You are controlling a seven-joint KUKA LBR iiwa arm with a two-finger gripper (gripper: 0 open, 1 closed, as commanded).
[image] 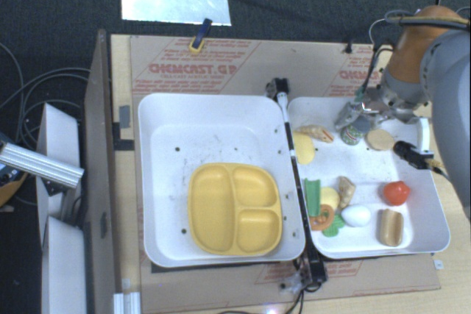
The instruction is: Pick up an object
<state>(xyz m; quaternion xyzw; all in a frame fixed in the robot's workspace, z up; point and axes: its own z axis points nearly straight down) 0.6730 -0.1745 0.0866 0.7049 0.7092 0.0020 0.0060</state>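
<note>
"White plastic, both bins, but the left bin (165,180) carries just a yellow divided tray (235,208). Where's the hand?"

"The hand (356,121) sits low over the far end of the right bin (438,232), between a flaky pastry (316,133) and a tan disc (380,139). Wide or narrow, I cannot tell, since the wrist hides it. Nothing shows as held."

"So what's it after?"

"My guess is the tan disc, just beside it. Other candidates lie nearer the camera: a red tomato (397,193), a white egg (357,215), a bread roll (390,226)."

"What could spoil it?"

"The disc lies flat, so the hand may close above it and lift nothing, or nudge it toward the bin wall. A descent slightly off could land on the pastry instead. The far wall is also near, and a hard push there could shift the whole bin on the desk (243,59)."

"And the crowded corner?"

"The cluster of green, orange and yellow pieces (321,218) by the divider is packed tight. A grasp there would likely drag two at once."
</note>
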